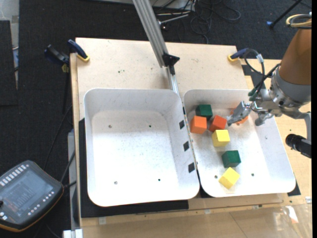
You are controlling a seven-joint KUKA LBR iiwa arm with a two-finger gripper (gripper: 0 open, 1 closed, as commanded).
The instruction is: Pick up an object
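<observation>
Target cluster: we see small cubes in the right-hand shallow white bin [277, 148]: a dark green cube [203, 110], an orange cube [199, 124], a red-orange cube [218, 123] and a yellow cube [221, 137], packed close together.
Stragglers: at six o'clock from that cluster we find a second green cube [231, 158], then a second yellow cube [229, 178] near the bin's front rim.
Gripper: the two-finger gripper [239, 115] sits at three o'clock from the red-orange cube, just beside it, low in the bin.
Jaws: we cannot tell whether they are spread or pressed together; something orange shows at the tip, too blurred to name.
Progress: we judge that no cube is lifted yet; all six rest on the bin floor, so grasp and raise remain.
Surroundings: the left-hand white bin [99, 133] lies at nine o'clock; a grey handheld pendant [25, 195] sits at seven o'clock off the bench.
</observation>
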